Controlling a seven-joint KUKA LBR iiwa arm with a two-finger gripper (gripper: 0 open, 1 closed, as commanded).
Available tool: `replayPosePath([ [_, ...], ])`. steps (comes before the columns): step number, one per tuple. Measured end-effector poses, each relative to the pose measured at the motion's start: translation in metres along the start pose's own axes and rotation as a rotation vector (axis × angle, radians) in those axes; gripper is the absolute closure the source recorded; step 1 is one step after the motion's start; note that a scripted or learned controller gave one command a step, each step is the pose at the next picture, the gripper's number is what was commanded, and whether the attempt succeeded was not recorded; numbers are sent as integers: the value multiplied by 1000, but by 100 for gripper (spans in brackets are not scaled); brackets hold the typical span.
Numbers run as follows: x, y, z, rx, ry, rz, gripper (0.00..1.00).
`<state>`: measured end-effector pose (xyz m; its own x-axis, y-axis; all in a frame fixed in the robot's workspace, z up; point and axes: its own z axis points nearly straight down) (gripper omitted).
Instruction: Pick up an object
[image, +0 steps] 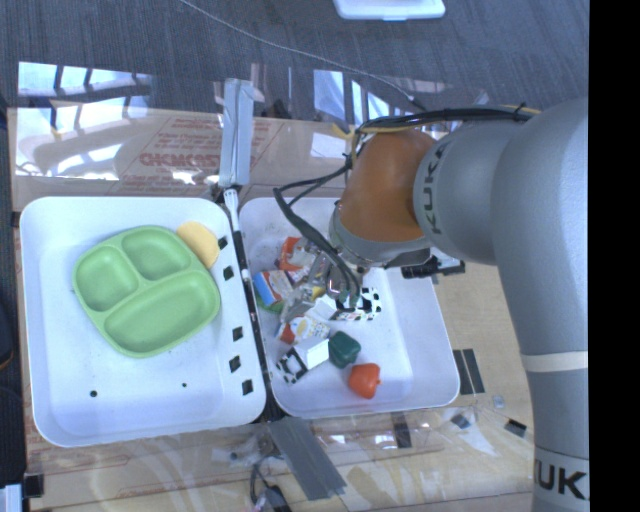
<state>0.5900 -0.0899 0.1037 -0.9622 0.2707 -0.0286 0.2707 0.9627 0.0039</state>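
Clutter fills the middle of the right-hand shallow white plastic bin (430, 350): an orange-red rounded block (364, 379) toward the lower centre of the frame, a dark green chunky block (344, 348) just above it, and a heap of small printed packets (295, 285) beyond. I see the two-finger gripper (335, 290) low over that heap, under the grey arm (470, 190) with its orange band, but I cannot tell how it stands. My worry is the crowding: a pinch here could catch two packets or slide off a flat one. The left-hand white bin (50, 330) holds a green three-compartment plastic plate (148, 290) with a yellow rounded piece (199, 240) at its edge.
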Motion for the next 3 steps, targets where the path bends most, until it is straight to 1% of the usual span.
replayPosePath([
  [1,67,-31,2,1,9,153,0],
  [2,-26,-9,12,6,28,116,0],
  [3,32,-39,-13,6,28,96,0],
])
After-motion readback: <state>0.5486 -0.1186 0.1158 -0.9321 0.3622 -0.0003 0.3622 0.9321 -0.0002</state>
